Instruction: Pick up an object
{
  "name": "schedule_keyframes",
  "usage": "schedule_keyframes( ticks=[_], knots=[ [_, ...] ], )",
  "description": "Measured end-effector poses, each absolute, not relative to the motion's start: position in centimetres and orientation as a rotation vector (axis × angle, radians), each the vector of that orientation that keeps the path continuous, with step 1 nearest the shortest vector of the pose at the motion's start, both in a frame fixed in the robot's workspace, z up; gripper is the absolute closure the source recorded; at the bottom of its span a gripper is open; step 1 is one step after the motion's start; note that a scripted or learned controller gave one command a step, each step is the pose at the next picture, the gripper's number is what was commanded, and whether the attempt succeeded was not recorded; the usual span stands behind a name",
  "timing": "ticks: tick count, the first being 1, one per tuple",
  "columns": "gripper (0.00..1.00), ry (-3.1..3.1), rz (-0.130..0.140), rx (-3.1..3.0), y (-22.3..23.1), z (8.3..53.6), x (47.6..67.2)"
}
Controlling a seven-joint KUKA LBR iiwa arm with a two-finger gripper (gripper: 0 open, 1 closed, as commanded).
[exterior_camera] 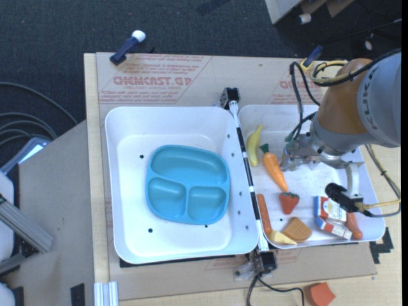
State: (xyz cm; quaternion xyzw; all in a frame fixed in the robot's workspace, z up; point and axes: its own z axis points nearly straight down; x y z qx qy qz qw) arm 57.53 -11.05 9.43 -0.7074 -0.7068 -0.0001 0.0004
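Entry, as I logged it from the remote station.

Progress: nothing was lifted. I judged the pick not yet made; every object lay on the floor of the right bin. The approach looked done, with the grasp and lift left.

Gripper: low over the right bin, just beside the carrot. I could not tell how its pincer stood, and I saw no object in it.

Right bin, contents:
- carrot, orange, tapered, smooth, lying at a slant near the divider; the likeliest target, by my guess.
- banana, yellow, curved, above the carrot.
- strawberry, red, rounded, green cap.
- sausage, thin, orange-red, along the left wall.
- bread, tan, rounded, matte.
- cheese, pale yellow wedge, touching the bread.
- carton, red and white, boxy, printed.

Left bin: white, shallow, glossy; it held a plate, blue, rounded, three compartments, smooth plastic.
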Motion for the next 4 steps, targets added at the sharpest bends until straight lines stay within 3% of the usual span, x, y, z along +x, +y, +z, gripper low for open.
schedule_keyframes(
  ticks=[1, 2, 3, 4],
  knots=[
    [0.00, -2.220, 0.000, -2.222, -11.1, 9.4, 57.5],
    [0.00, -2.221, 0.003, -2.231, -9.6, 8.6, 54.6],
    [1.00, -2.220, 0.001, -2.227, -9.4, 9.5, 54.6],
    [1.00, -2.222, 0.000, -2.220, -3.6, 21.0, 52.9]
  ],
)
